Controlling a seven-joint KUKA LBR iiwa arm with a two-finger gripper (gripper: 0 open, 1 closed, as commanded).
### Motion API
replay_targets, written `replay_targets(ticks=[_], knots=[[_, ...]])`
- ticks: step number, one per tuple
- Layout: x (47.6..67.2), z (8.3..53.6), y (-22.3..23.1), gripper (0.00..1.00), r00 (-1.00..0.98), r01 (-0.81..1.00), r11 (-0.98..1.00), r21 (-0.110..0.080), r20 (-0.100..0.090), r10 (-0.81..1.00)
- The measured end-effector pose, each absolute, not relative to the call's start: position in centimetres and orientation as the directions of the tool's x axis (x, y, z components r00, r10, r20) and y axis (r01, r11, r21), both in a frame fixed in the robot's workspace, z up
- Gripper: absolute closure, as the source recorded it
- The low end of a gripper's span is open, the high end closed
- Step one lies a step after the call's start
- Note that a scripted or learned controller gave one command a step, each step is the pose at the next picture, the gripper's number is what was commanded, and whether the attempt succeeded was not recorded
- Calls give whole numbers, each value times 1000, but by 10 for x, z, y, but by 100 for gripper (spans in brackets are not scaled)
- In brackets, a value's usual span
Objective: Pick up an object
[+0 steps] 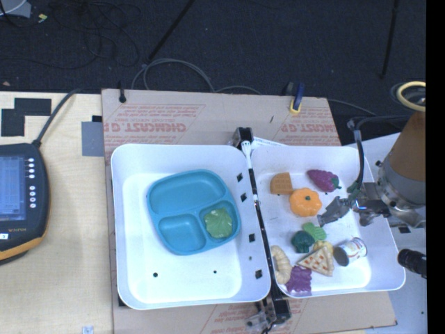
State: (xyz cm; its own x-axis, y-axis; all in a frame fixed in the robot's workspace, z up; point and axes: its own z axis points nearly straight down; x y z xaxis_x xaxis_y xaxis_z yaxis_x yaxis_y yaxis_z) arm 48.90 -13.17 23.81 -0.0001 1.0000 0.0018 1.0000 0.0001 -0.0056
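Right bin (379, 273): gripper (334, 213), jaw state unreadable, hangs beside the orange pumpkin (305, 202). To do well: centre over the pumpkin, descend straight, avoid the green toy (303, 241).

Two white bins side by side on the desk (62, 117), blue divided tray (182, 211) holding a green leaf (219, 223) in the left bin (132, 256), toy foods in the right bin (379, 270), tool (335, 211) beside an orange pumpkin (305, 202)

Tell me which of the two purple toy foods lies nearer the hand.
The purple grapes at the right bin's far side, just behind the hand. The other purple piece lies at the near edge, beyond the waffle slice.
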Motion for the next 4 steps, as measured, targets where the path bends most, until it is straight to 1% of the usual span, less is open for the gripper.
replay_targets(ticks=[1, 2, 3, 4], knots=[[525, 83, -88, 0, 0, 1000, 0, -6, -3, 1000], [490, 89, -133, 0, 2, 1000, -2, 2, -1, 1000], [536, 88, -106, 0, -2, 1000, 2, 2, -1, 1000], [488, 89, -115, 0, 1, 1000, -1, 3, -1, 1000]])
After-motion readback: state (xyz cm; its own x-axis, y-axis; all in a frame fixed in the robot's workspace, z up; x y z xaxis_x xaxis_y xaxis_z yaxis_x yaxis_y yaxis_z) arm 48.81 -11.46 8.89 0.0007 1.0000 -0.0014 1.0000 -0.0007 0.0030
